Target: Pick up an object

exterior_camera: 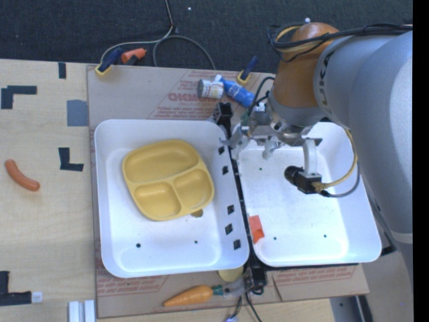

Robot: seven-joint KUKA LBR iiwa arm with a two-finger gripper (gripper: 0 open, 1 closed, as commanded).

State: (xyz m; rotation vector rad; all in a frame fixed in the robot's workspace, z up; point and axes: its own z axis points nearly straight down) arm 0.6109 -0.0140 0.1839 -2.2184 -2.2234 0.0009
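Note:
A yellow divided plate [167, 178] lies in the left bin [114, 247], tilted slightly, with a small brown thing [196, 213] peeking out under its lower right edge. My gripper [253, 138] hangs over the top left corner of the right bin [315, 247], close to the divider between the bins and to the right of the plate. The grey arm and its orange band [298, 79] cover what lies under the wrist. Nothing shows held in the gripper.
A black cable fitting [301, 178] hangs from the arm over the right bin. An orange tag [255, 228] sits by the divider. Outside the bins lie a carrot [191, 295] at the front, a sausage [21, 175] far left and a blue-white tube [224, 88] behind.

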